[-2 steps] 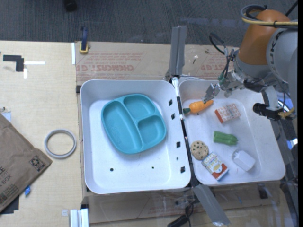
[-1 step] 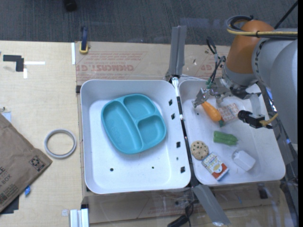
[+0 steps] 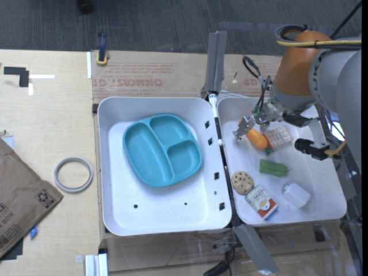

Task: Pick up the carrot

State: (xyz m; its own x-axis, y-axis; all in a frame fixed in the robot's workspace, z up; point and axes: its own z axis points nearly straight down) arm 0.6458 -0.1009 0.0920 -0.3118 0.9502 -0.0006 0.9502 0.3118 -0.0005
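Note:
The carrot (image 3: 258, 139) is a short orange piece lying in the upper part of the right bin (image 3: 330, 211). My gripper (image 3: 245, 127) comes down from the right and sits right at the carrot's upper left end, touching or nearly touching it. The wrist and cables hide the contact, so a grip on the carrot is not visible.
In the right bin, a red-and-white packet (image 3: 279, 137) lies against the carrot's right side. Below it are a green vegetable (image 3: 273, 168), a cookie (image 3: 242, 181), a small carton (image 3: 260, 202) and a white object (image 3: 296, 194). The left bin (image 3: 115, 211) holds a teal divided plate (image 3: 163, 149).

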